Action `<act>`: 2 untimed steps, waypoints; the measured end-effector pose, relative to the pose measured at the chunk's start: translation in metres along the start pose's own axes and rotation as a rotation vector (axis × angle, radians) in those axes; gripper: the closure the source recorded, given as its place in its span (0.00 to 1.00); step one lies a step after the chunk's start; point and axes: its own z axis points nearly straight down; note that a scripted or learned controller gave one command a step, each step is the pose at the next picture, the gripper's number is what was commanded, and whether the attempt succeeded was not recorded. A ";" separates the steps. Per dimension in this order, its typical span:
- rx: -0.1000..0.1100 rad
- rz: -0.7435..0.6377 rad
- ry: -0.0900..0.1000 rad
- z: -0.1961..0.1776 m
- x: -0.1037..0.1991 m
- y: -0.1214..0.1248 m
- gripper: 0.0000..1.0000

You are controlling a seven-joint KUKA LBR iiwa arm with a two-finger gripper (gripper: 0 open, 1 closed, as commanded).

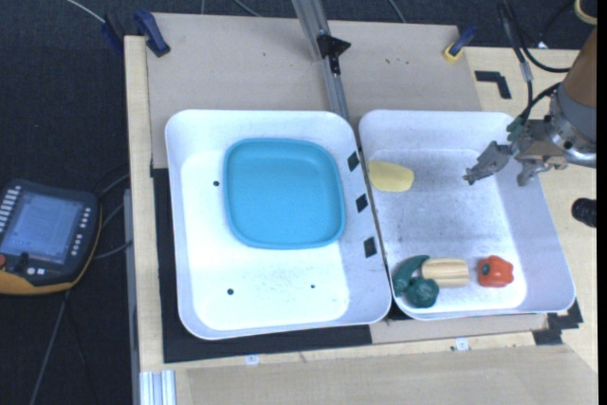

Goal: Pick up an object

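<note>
The jaws are hanging spread and empty over the right bin's far edge, while the yellow piece is lying across the bin floor toward the divider side.

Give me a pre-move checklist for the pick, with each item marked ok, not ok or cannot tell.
1. Gripper carries nothing: ok; no object shows between its fingers.
2. Fingers apart enough to grasp: cannot tell at this size.
3. Targets in the right bin: ok; yellow piece by the left wall, green piece, tan piece and red piece along the near edge.
4. Yellow piece stands apart from the others: ok.
5. Green and tan pieces separated: not ok; they touch.
6. Gripper above a target: not ok; it hangs over bare bin floor.
</note>
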 end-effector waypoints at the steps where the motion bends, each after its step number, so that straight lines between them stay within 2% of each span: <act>1: 0.003 0.000 0.001 0.043 0.006 -0.003 0.00; 2: 0.005 0.000 0.001 0.105 0.006 -0.003 0.00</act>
